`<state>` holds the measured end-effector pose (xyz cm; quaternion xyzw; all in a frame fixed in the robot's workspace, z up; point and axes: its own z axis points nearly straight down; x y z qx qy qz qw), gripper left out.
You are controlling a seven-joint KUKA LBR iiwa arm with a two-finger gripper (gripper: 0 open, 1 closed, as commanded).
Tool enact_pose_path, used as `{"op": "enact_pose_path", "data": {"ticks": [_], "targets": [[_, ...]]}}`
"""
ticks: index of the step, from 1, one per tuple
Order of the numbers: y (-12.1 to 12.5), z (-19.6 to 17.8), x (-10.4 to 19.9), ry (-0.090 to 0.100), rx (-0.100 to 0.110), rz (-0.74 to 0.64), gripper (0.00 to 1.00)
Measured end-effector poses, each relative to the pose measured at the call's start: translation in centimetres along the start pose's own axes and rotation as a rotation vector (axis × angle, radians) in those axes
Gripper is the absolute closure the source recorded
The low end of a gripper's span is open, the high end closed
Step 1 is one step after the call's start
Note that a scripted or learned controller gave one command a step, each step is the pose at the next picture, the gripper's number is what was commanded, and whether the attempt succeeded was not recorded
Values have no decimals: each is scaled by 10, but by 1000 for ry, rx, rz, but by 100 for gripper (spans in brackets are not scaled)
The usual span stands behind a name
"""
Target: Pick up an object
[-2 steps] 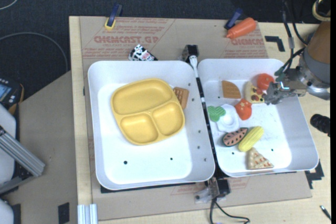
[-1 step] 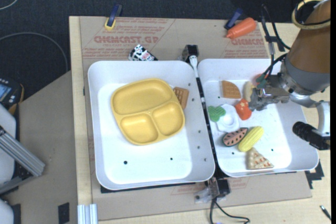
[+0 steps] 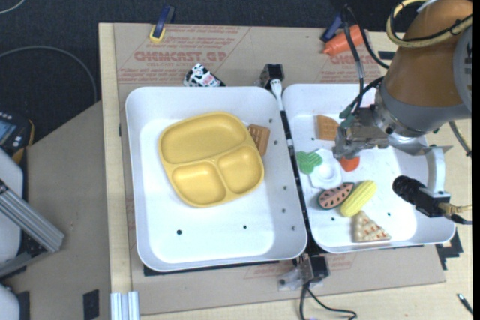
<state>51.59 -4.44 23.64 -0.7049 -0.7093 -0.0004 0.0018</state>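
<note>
The gripper hangs low over the right bin, directly above a small orange-red piece that shows just under its tip. You cannot tell from this view whether the jaws are spread or pressed together, or whether the piece sits between them; treat the grasp as unconfirmed.

Candidate objects lie close together in this bin: a green piece and a white piece to the left of the gripper, a tan cracker behind it, a yellow corn touching a brown grilled piece in front, and a pizza slice near the front wall.

Centre the gripper on the orange-red piece before closing. Keep clear of the white piece, which lies just beside it. Descend straight, close, then lift vertically. Confirm that the piece rises with the gripper before you move it sideways. The left bin holds a yellow tray; ignore it.
</note>
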Motion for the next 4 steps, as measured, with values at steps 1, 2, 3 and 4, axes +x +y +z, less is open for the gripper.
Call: {"op": "enact_pose_path", "data": {"ticks": [1,2,3,4], "targets": [[-4,18,56,0,2,0,100],[-4,17,69,-2,-1,4,100],[-7,3,69,-3,-5,5,100],[-13,5,70,-2,0,7,100]]}}
